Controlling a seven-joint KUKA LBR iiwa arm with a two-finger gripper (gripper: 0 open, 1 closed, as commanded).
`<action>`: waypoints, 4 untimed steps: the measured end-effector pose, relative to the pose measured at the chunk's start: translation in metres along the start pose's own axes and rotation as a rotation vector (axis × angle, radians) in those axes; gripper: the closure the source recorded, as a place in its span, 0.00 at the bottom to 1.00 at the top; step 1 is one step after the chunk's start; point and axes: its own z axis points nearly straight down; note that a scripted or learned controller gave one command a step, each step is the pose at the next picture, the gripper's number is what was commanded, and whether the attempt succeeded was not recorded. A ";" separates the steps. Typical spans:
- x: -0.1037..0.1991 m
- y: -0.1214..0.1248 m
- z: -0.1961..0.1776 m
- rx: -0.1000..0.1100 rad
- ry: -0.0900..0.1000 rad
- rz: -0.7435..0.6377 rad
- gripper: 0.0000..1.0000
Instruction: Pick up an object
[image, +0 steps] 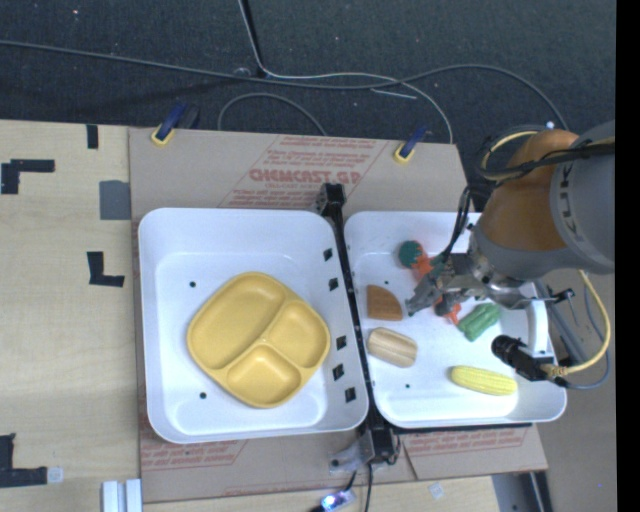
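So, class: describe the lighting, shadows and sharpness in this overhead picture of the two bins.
Camera view: even, soft lighting, no strong glare on the white bins; the yellow divided plate casts only a faint shadow; the plate, the corn cob and the bread roll look fairly sharp; the pincer is dark and slightly blurred, its details hard to read.

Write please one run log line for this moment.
arm: over right bin | claw: low, among toy foods, grasp not confirmed | nearest: brown piece, green piece | corn: untouched | left bin: yellow tray
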 end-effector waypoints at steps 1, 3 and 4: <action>-0.005 -0.006 -0.058 -0.002 -0.001 0.001 1.00; 0.050 0.016 -0.087 0.003 0.002 -0.005 1.00; 0.095 0.048 -0.073 0.004 0.001 -0.004 1.00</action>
